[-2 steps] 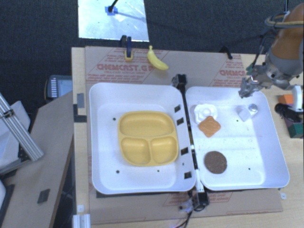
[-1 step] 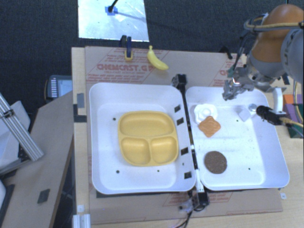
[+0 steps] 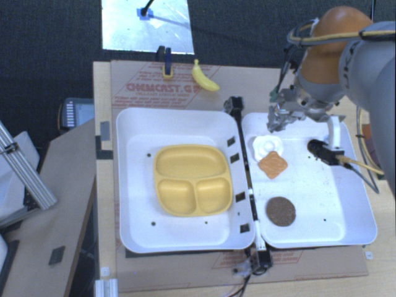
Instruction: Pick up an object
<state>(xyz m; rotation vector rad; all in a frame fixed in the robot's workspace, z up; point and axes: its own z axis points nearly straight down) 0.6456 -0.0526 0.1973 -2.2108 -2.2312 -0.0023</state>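
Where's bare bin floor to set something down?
Free: front right corner of the right bin, beside the brown patty; front strip of the left bin, below the yellow tray. Crowded: right bin's back left, gripper by white egg, orange cracker.

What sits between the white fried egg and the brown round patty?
In the camera view, an orange square cracker lies between them, right against the egg, with bare white bin floor separating it from the patty.
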